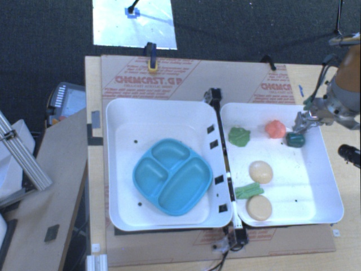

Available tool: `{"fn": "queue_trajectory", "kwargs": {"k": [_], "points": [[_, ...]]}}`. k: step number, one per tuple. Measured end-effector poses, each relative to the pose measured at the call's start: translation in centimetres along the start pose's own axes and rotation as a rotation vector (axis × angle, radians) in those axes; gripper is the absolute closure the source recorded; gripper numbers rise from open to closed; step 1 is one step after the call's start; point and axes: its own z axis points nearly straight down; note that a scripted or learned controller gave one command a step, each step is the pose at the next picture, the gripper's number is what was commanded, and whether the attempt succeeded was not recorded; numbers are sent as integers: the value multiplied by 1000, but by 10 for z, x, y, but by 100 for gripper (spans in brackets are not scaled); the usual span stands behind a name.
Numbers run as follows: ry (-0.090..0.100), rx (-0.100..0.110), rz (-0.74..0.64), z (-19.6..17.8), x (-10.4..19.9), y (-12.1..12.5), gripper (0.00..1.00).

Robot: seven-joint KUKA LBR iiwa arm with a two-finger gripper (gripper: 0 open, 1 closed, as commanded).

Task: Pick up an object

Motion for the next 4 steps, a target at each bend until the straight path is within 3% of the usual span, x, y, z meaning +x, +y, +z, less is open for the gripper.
{"fn": "queue_trajectory", "kwargs": {"k": [1, 4], "points": [[0, 0, 0, -41, 0, 2, 100], [2, 4, -4, -58, 158, -10, 100]]}}
